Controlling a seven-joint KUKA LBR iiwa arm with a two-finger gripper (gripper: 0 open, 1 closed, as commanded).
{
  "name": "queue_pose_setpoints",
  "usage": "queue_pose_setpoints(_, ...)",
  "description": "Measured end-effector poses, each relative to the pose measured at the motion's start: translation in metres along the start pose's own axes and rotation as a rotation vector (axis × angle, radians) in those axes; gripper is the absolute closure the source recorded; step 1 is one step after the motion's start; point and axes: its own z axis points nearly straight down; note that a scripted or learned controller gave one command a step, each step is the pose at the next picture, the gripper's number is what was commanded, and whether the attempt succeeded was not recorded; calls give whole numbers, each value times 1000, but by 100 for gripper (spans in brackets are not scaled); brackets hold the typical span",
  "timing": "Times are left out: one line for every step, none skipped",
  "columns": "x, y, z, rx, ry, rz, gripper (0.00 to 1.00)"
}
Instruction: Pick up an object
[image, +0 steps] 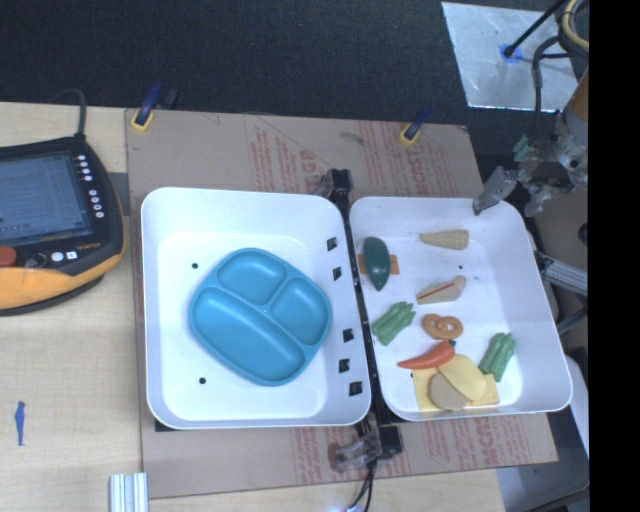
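The right white bin (530, 262) holds several toy foods. A dark green vegetable (376, 262) lies near its left wall and a beige wedge (445, 239) at the back. A sandwich slice (442, 291), a green pod (393, 321) and a pretzel (442, 326) sit in the middle. Toward the front are a red chili (428, 356), a green piece (497, 355) and a yellow slice (466, 379) with a brown disc (447, 393). My gripper (512, 195) hangs over the bin's far right corner, open, with nothing between its fingers.
The left white bin (170, 230) holds a blue divided plate (260, 315). A teach pendant (50, 225) lies on the bench at the far left. Clamps (340, 183) join the bins at the middle seam. Cables and arm parts (555, 90) stand at the upper right.
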Motion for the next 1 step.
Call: queue_pose_setpoints(72,-59,116,14,5,-5,0)
